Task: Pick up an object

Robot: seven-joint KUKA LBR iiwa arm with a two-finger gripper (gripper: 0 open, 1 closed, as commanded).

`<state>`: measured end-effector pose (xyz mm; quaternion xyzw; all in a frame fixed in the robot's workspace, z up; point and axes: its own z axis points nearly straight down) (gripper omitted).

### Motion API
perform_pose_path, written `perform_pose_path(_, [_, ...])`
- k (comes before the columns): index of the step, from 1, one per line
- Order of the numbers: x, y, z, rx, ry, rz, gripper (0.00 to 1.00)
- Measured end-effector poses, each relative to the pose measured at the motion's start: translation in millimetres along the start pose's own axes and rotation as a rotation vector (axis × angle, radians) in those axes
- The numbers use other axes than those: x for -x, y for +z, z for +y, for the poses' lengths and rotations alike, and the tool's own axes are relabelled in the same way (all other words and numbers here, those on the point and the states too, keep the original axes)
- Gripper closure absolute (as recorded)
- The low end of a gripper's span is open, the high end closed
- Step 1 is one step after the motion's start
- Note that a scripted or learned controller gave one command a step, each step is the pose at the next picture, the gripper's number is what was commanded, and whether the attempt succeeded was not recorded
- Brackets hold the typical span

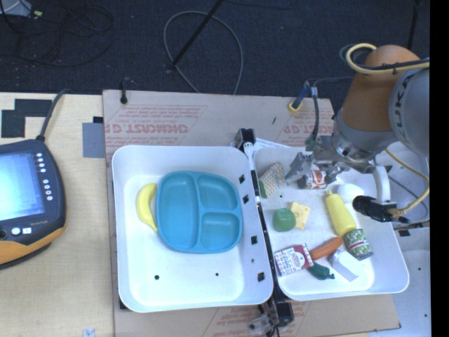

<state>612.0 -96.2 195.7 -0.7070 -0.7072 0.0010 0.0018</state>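
Two shallow white bins sit side by side on the desk, on a cardboard sheet (182,121).

Left bin (133,258): holds a blue divided plate (198,211), lying flat. A banana (145,206) lies along the plate's left edge, partly tucked under it.

Right bin (389,276): holds the loose items. A green round object (284,220) lies near the bin's left side, with a yellow cheese wedge (301,215) touching it on the right. A yellow bottle (340,214) lies right of the wedge, its lower end beside a small can with a green and red label (358,243). An orange carrot (325,248) lies slanted below the bottle. A red and white packet (292,259) lies at the carrot's lower left, and a dark green piece (322,272) just below the carrot.

The arm enters from the right. Its claw (306,168) is low over the upper part of the right bin, next to a red and white item (317,177). Whether the claw is spread or pressed together cannot be told.

A handheld control pendant (24,195) rests at the far left of the desk.
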Motion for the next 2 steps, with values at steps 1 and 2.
perform_pose_path(1, [25, 113, -21, -0.003, 0.002, 0.000, 0.00])
perform_pose_path(2, [25, 98, -19, 0.000, 0.005, 0.001, 1.00])
